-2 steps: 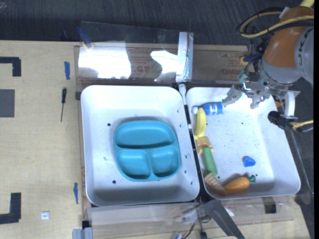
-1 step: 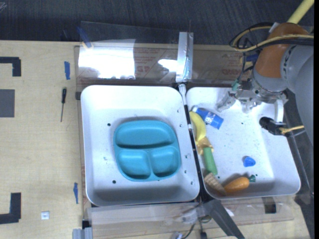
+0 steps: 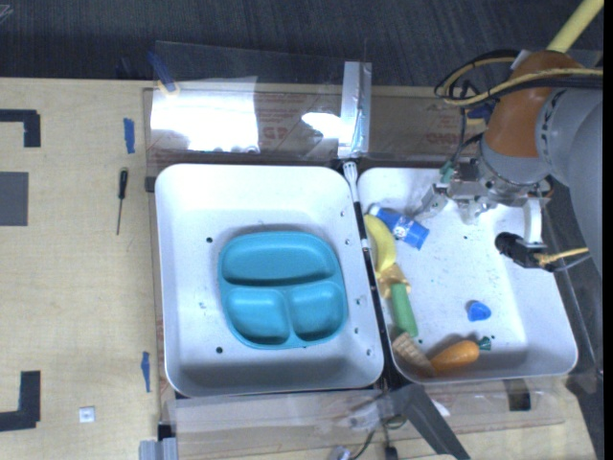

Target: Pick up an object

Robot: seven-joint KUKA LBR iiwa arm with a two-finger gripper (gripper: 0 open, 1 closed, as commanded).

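Gripper (image 3: 466,197) over right bin (image 3: 536,348), at its far edge; spread or pinched, could not tell. Toys along left wall: banana (image 3: 381,241), carrot (image 3: 454,355). Best lowered squarely over one isolated item, clear of wall.

A yellow banana (image 3: 382,247) lies along the right bin's left wall; a blue-and-white packet (image 3: 403,229) rests beside its upper end; a green cylinder (image 3: 402,310) lies below; an orange carrot (image 3: 454,355) rests at the front wall; a small blue piece (image 3: 478,310) sits apart.
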